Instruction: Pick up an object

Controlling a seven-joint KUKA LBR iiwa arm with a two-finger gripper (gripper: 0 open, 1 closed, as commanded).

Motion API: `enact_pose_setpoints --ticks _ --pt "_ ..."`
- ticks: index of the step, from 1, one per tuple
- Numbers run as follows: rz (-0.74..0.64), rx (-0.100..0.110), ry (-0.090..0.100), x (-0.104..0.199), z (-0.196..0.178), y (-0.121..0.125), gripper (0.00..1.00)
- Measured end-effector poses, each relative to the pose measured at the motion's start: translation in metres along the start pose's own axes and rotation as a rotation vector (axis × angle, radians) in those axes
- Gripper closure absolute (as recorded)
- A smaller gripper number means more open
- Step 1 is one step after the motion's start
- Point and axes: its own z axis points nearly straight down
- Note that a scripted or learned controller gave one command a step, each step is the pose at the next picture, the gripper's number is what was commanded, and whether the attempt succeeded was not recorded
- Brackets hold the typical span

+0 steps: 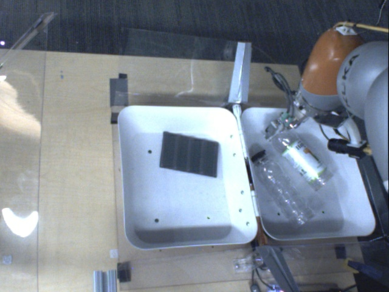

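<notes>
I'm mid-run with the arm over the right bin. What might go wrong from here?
The clear plastic bottles lie on their sides, touching; closing on one may roll it away or nudge its neighbour. Their transparent walls blend with the white right bin, so a grasp may miss. The tool sits near the bin's far rim and might clip it.

Left bin: you have open white floor across its lower half and along its left side; the only obstacle is the dark ribbed pad, lying flat in the upper middle.
Right bin: crowded; clear plastic bottles lie across its middle, and the arm covers its upper right.
Divider: the two bins' rims meet mid-frame.
Worktop: the frame's left stands open.
</notes>
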Motion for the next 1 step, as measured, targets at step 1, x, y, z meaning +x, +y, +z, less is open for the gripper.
enact_pose_setpoints --ticks 1 --pt "-0.179 -0.016 -0.002 -0.012 -0.1944 -0.0067 1.0"
